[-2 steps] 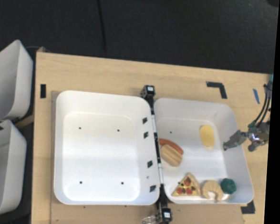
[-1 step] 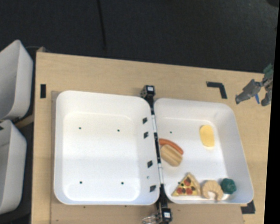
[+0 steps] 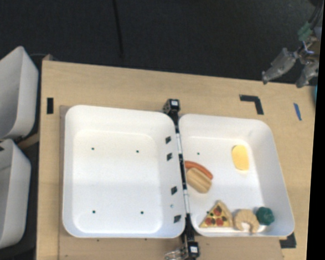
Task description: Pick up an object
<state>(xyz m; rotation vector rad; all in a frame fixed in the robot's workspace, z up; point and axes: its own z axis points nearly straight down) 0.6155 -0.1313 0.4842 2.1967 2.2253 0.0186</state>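
1. Table [image 3: 126, 88] — tan board carrying 2 shallow white bins side by side.
2. Left bin [image 3: 119, 115] — bare white floor with 4 small dark dots.
3. Right bin [image 3: 264, 139] — holds all 5 candidates.
4. Hot dog [image 3: 198, 178] — against the inner wall, by the centre divider.
5. Pizza slice [image 3: 217, 215] — near the front wall.
6. Yellow piece [image 3: 240, 157] — alone on open floor, well apart from the rest.
7. Tan round piece [image 3: 245, 218] — touching the green piece [image 3: 265, 215] in the front corner.
8. Gripper [image 3: 292, 66] — top right, off the bins; you cannot tell whether the jaws are open or closed, since that corner is too blurred.

Handling note: you would do best to pick the yellow piece — clear space on every side; descend straight over its middle. Corner items sit crowded against the wall.

Markings: no readable writing or brand.
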